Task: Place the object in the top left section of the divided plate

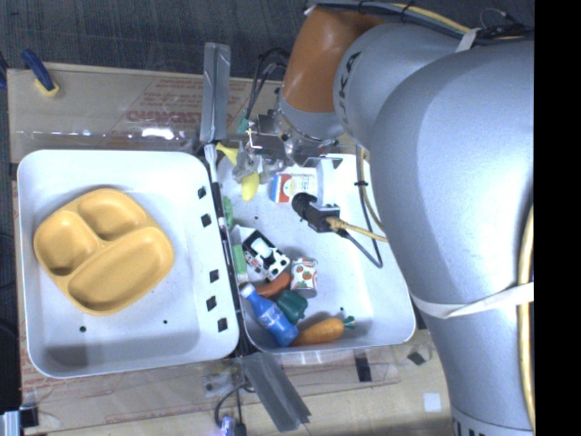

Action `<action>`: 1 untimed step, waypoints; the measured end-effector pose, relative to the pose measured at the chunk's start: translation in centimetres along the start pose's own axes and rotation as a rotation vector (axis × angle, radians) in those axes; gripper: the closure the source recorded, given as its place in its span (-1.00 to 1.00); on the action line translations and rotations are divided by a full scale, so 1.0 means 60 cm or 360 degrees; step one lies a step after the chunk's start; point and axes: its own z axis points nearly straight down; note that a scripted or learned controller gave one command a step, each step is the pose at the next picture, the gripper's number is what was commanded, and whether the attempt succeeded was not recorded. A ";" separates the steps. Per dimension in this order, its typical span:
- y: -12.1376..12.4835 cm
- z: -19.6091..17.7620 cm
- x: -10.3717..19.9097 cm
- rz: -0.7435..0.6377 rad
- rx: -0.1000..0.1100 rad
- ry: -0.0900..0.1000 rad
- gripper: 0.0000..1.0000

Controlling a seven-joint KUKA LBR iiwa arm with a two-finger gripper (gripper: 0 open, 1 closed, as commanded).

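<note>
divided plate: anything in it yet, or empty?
Empty. The yellow divided plate in the left bin shows all three sections bare; the toys sit in the right bin.

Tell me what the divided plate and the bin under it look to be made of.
Divided plate: likely molded plastic, mustard yellow, smooth with a soft sheen; its rims and dividers are rounded and one uniform color. Left bin: probably rigid white plastic, semi-gloss, with rounded corners and light glare along its upper wall. Neither material is certain from this view.

The gripper point(257, 155) hangs over the right bin point(386, 284); the yellow divided plate point(102, 246) lies in the left bin point(41, 334).
</note>
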 end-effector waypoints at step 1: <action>-0.051 -0.005 0.123 -0.0662 -0.0001 -0.0002 1.00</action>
